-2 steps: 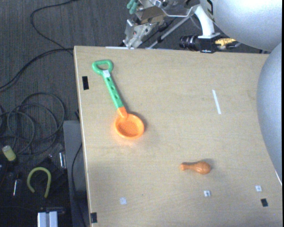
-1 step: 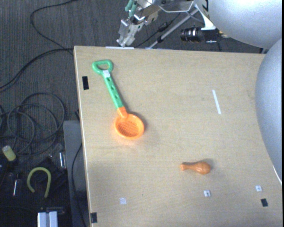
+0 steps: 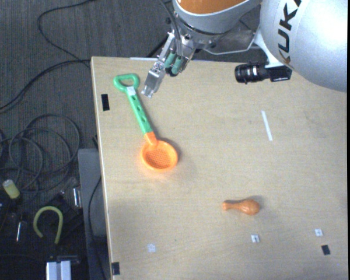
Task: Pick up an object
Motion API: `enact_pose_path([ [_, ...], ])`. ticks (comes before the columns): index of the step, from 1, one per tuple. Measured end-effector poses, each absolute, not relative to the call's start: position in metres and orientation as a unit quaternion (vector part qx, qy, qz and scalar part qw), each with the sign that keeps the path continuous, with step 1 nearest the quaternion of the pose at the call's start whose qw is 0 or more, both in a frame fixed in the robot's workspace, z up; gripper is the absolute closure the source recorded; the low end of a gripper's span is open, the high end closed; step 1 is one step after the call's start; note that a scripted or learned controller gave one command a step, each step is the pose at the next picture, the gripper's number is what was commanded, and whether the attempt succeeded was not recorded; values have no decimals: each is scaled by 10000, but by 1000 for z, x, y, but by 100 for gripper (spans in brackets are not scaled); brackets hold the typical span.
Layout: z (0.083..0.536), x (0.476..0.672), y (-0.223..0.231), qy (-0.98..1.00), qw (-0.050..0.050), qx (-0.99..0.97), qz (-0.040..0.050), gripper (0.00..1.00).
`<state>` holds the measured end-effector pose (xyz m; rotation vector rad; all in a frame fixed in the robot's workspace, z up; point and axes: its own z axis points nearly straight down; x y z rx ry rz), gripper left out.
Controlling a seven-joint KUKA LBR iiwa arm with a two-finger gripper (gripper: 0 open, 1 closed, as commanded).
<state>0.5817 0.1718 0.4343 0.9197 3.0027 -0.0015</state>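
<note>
My gripper (image 3: 150, 85) hangs just beside the green handle of the strainer spoon (image 3: 146, 127), near its looped end at the far left of the bench (image 3: 221, 150). I cannot tell how wide it stands. The spoon lies flat, handle pointing away, orange mesh bowl toward the middle. It looks like light, stiff plastic, probably a little slick, so I would pinch the narrow handle across its width, not the bowl. A small orange gourd-shaped toy (image 3: 242, 206) lies well apart, nearer the front.
</note>
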Motion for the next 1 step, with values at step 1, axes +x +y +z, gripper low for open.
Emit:
enact_pose_path([
  [1,434,643,187,9538,14,3004,-11,100],
])
